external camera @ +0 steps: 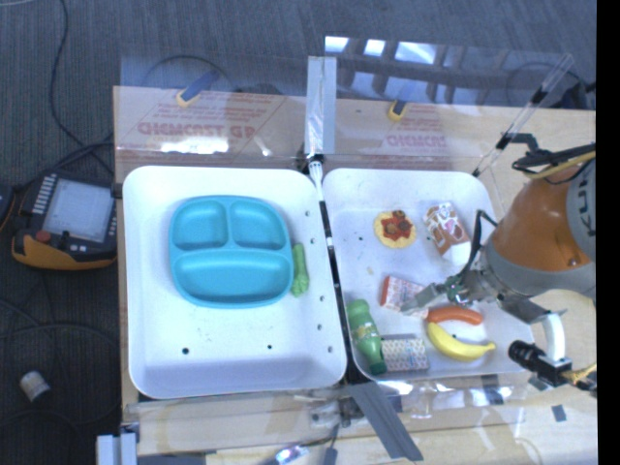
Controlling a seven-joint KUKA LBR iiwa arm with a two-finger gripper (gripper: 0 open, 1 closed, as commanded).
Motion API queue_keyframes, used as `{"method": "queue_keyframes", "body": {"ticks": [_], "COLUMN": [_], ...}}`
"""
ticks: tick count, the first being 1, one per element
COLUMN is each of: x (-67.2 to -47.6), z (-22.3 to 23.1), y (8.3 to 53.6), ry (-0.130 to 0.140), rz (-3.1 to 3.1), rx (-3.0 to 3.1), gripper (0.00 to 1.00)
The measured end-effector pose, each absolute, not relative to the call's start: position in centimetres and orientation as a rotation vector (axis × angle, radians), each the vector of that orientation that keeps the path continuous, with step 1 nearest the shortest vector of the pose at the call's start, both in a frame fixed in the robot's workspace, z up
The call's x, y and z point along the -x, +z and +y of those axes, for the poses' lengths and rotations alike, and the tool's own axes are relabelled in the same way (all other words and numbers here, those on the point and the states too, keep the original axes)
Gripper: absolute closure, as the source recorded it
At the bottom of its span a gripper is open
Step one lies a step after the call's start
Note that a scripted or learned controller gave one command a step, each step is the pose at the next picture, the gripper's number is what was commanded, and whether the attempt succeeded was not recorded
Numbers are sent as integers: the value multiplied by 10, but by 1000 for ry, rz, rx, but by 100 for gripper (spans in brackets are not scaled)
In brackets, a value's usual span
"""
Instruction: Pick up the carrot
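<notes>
Carrot (453, 315) lying flat in right bin (407, 184), just above and touching banana (459, 343), gripper (463, 286) positioned directly over carrot's upper edge, finger opening obscured and not determinable, nothing seen held, blue tray (232, 250) located in left bin (155, 356).

A robotics lab is indicated. Two white bins (232, 371) are mounted on a bench, with loose cables (44, 8) on grey carpet and a teach pendant (63, 223) at left.
</notes>
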State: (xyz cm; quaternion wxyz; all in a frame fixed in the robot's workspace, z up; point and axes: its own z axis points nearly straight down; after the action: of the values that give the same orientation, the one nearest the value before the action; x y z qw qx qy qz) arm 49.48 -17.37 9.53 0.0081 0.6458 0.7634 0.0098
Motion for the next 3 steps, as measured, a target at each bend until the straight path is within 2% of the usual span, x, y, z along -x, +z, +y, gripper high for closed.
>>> {"method": "queue_keyframes", "body": {"ticks": [1,2,3], "x": [-571,-507,-485], "z": [-159,-186,-123], "y": [94,145,245], "ry": [10,-4,-6], "rz": [2588,2515,2458], "rx": [-1754,-1891,-1962], "gripper": [0,0,0]}}
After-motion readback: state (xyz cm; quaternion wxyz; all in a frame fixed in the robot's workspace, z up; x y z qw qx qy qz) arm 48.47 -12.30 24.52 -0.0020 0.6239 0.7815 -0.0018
